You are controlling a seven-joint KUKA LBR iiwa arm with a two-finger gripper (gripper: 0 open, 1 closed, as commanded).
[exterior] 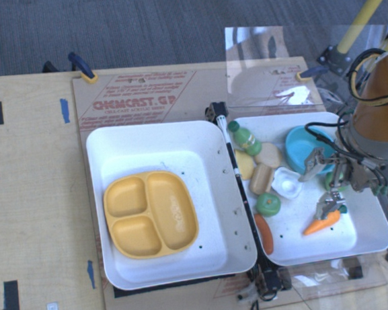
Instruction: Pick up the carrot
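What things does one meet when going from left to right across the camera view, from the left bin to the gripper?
Yellow divided plate in the left bin → green bottle → small white cup → blue bowl → carrot, with the gripper just above it.

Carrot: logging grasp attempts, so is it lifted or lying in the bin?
Lying: the carrot rests on the right bin's floor, the pincer just above it.
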